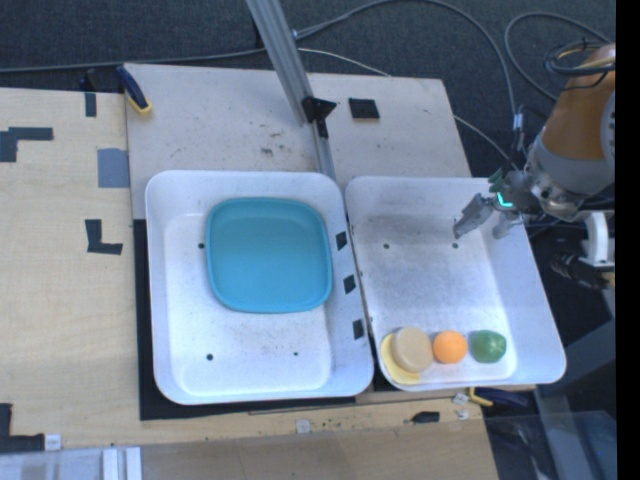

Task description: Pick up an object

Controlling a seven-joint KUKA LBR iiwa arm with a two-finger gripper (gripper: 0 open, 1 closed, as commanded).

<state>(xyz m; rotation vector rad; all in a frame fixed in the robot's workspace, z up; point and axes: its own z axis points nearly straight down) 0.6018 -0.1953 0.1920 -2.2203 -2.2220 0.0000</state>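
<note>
The left bin is largely taken up by a teal plate. In the right bin, much bare floor is left open; a tan round object, an orange ball and a green ball are lined along its near edge. The gripper is seen well apart from them, near the far right rim, its fingers seemingly spread and nothing held.
</note>
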